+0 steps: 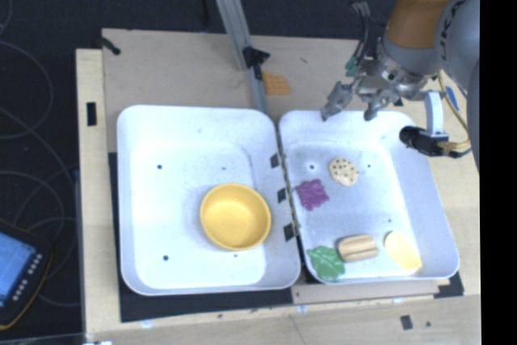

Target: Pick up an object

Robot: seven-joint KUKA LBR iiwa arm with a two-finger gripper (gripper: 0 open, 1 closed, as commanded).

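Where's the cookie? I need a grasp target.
The cookie lies in the right bin, toward its far side, just right of the purple piece and below the open gripper.

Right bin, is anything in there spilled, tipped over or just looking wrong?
Nothing stands out. The cookie, purple piece, green piece, bread roll and yellow piece lie apart on the right bin floor. The open gripper hangs above its far rim.

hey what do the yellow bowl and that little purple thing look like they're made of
Yellow bowl: probably plastic, judging by its smooth, evenly coloured, fairly matte surface with a soft sheen. Purple thing: possibly soft rubber or moulded plastic, given its lumpy, irregular outline and dull finish; it is too small here to say for sure.
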